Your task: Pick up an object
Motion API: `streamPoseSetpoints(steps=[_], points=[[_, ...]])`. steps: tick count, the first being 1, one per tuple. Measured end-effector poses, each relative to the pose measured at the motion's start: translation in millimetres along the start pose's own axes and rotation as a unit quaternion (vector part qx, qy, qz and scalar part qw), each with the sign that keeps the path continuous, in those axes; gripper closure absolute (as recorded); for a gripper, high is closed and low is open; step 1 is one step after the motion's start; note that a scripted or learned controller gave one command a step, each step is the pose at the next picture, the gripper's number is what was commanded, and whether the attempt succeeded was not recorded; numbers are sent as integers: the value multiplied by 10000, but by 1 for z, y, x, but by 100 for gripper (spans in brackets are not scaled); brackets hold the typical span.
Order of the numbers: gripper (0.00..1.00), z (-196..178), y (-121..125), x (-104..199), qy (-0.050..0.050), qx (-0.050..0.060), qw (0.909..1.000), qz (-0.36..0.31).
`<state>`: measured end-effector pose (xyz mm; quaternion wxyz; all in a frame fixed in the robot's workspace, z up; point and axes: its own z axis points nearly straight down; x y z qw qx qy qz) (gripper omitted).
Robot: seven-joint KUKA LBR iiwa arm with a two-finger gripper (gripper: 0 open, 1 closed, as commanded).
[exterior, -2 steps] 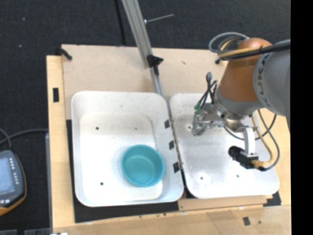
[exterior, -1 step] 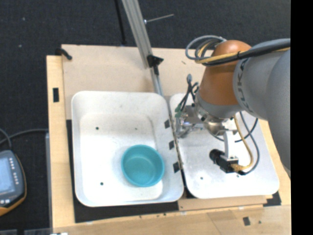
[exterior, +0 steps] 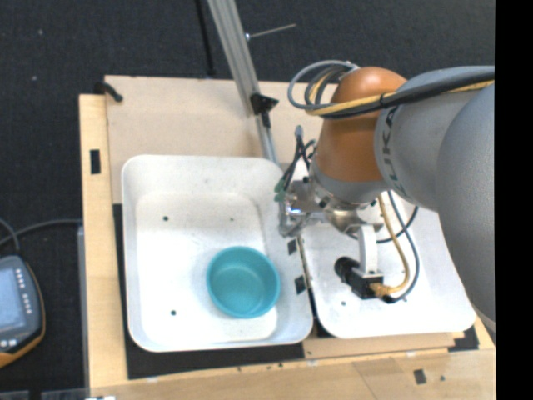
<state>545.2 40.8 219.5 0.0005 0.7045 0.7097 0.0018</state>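
We find the gripper (exterior: 293,227) low over the seam where the two bins meet, hanging under the orange band (exterior: 354,132) of the arm (exterior: 433,140), which covers much of the right bin (exterior: 433,311). From this slant the wrist hides the working end, so we cannot tell whether the gripper is spread or pressed together, and we see nothing caught in it. The one loose thing we can make out is a teal bowl (exterior: 242,282). It stands upright, mouth up, in the front right part of the left bin (exterior: 137,182), near the wall it shares with the right bin. The bowl lies just beside the gripper, toward the view's lower left, and apart from it; we see no contact between them. The rest of the left bin's floor shows only a few small dark specks. Farther out, a metal rail (exterior: 233,48) slants up from behind the bins, and a handheld unit (exterior: 15,307) sits off the bench at the left edge. We judge the pick as not yet made: the bowl rests on the bin floor, unlifted. What seems left is to bring the gripper over the bowl's rim, close on it and raise it.
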Motion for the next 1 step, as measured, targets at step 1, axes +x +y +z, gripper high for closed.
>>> streamPoseSetpoints(steps=[1], points=[[100, -15, 4, 46, 2, 6, 10000, -1]])
